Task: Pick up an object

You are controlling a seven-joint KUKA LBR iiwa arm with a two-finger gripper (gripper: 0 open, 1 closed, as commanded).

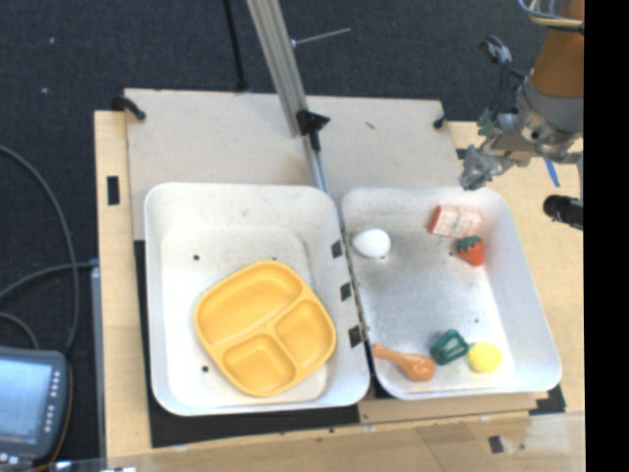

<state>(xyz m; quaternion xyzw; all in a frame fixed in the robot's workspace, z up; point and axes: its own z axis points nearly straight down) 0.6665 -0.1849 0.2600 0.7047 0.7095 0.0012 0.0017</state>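
Note:
The right bin (521, 293) holds several small objects. A white egg-like ball (371, 243) lies at its left side. A pink-and-white block (453, 221) and a red strawberry-like piece (472, 251) sit near the far right. Along the front are an orange drumstick-like piece (407, 362), a green piece (448, 346) and a yellow ball (484, 358). My gripper (476, 173) hangs over the bin's far right rim, just above and behind the pink block, with nothing visibly between its fingers.
The left bin (167, 214) holds a yellow divided plate (263, 326). A slanted metal post (285, 67) rises behind the bins. Cables run at the left and a small screen (29, 401) sits at the bottom left.

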